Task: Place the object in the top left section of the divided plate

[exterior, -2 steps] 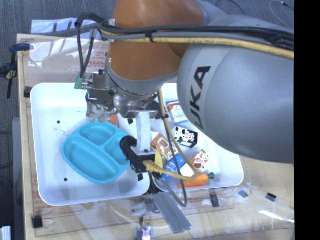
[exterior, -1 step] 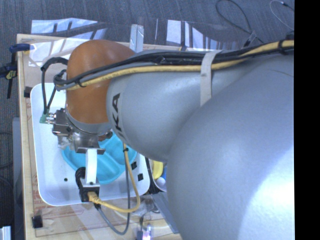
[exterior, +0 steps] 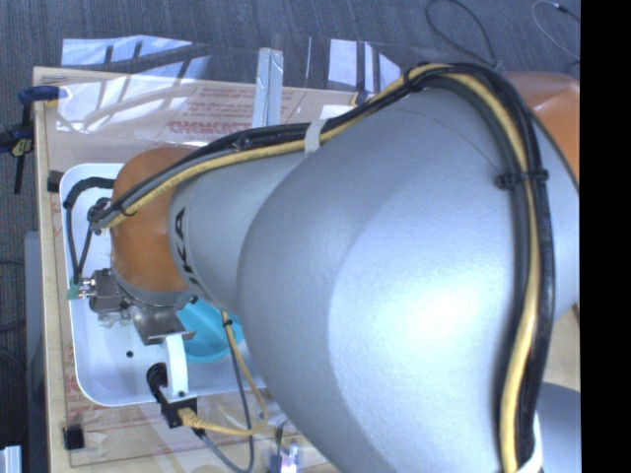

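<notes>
- One grey arm [exterior: 394, 264] reaches in from the right and covers most of the view. Its broad link slants down toward the left, and its orange band [exterior: 148, 230] hangs over the left bin.
- One gripper [exterior: 138, 321] sits just below the orange band, pointing down into the white bin [exterior: 94, 374] and low over its floor. Whether it is open or closed cannot be told from this angle, and nothing can be seen held in it.
- One light-blue curved piece, seemingly the divided plate [exterior: 209, 343], lies in the bin just right of the gripper. Most of it is hidden under the arm, so its sections cannot be made out.
- Which object is to be placed cannot be told, as the arm hides most of the bin floor.
- One bin is in sight, with its left rim and near corner uncovered.
- One clear plastic sheet [exterior: 128, 57] lies across the far end of the wooden bench [exterior: 59, 146].
- One blue clamp [exterior: 35, 94] grips the bench's far left corner.
- One small black block [exterior: 71, 437] sits at the bench's near left corner.
- Thin cables [exterior: 463, 13] loop on the dark carpet beyond the bench.
</notes>
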### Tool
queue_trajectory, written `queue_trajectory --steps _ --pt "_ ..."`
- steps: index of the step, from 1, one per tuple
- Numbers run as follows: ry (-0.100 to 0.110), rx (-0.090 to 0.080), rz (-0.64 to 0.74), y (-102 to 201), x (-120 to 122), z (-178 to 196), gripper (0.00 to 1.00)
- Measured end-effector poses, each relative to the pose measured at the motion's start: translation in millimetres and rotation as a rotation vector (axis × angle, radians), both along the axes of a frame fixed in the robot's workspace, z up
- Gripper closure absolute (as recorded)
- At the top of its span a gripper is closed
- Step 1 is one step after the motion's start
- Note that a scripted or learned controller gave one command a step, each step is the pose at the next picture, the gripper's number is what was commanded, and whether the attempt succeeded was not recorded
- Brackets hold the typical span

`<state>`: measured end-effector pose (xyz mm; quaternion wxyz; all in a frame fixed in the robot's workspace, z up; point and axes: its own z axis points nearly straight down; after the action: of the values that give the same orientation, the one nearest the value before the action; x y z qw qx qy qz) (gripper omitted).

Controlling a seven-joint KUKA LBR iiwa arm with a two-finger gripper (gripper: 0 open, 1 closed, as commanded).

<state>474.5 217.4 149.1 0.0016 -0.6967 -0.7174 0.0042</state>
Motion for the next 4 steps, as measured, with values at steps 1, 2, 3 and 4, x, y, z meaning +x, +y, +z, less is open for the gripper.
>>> queue_trajectory --steps 1,2,3,4 --pt "-0.007 0.005 0.422 -40 3 150 1.0" --pt "-0.001 0.007 1.028 -17 19 108 1.0" --pt "-0.003 0.008 1.288 -1 15 116 1.0" --pt "0.003 0.011 1.586 1 1 4 1.0"
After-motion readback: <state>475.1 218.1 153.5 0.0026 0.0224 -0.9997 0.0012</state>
